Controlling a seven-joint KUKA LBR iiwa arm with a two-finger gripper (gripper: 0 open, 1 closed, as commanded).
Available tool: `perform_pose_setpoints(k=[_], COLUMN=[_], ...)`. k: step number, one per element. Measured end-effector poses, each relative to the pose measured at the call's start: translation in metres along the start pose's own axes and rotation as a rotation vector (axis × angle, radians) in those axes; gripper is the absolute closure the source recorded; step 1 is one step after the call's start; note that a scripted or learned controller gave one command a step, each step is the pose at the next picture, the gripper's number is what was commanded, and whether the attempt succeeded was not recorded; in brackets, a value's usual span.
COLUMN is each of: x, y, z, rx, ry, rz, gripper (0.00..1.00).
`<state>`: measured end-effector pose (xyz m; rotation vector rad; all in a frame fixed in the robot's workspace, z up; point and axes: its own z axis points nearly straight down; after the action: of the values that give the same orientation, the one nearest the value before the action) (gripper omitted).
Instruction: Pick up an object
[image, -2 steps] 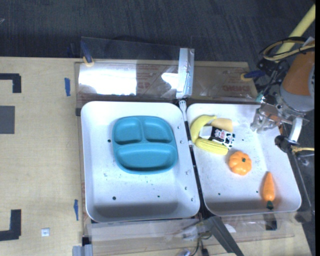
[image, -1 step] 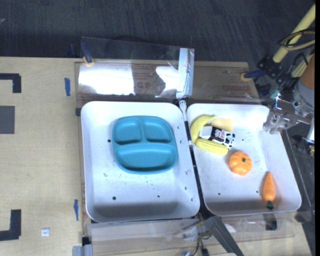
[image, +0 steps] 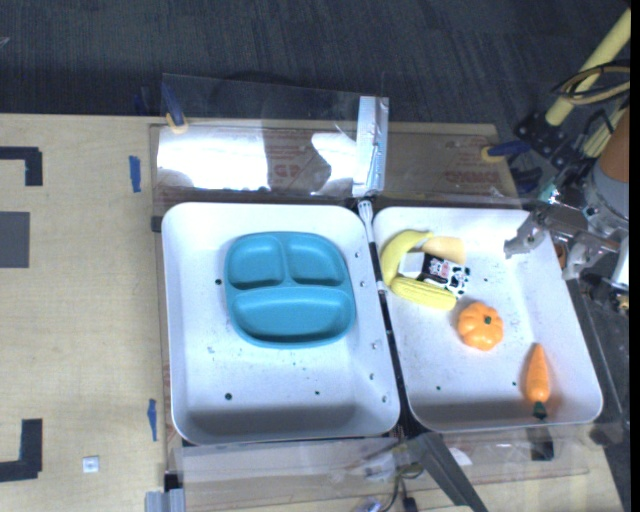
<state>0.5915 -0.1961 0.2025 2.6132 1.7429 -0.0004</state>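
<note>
Approach stage; nothing lifted yet. Hung over the far right rim of the right bin (image: 450, 385): gripper (image: 540, 232), open or closed impossible to tell. Lay loose in that bin: banana (image: 403, 262), orange pumpkin (image: 480, 327), carrot (image: 537, 374). Next called for: centring over one item, then descending.

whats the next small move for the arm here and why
Probably swing the gripper in over the right white bin toward the small orange pumpkin-shaped toy. The gripper sits at that bin's upper right rim with nothing seen between its fingers, and the pumpkin lies apart from the yellow banana and the orange carrot.
</note>
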Motion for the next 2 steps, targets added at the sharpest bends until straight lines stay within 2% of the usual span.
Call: perform_pose_setpoints(k=[1,2], x=[0.019,0.031], y=[-0.030,-0.080], z=[0.091,0.116], rx=[-0.023,-0.003], ry=[0.000,0.002], rz=[-0.156,-0.149], gripper=[0.00,0.00])
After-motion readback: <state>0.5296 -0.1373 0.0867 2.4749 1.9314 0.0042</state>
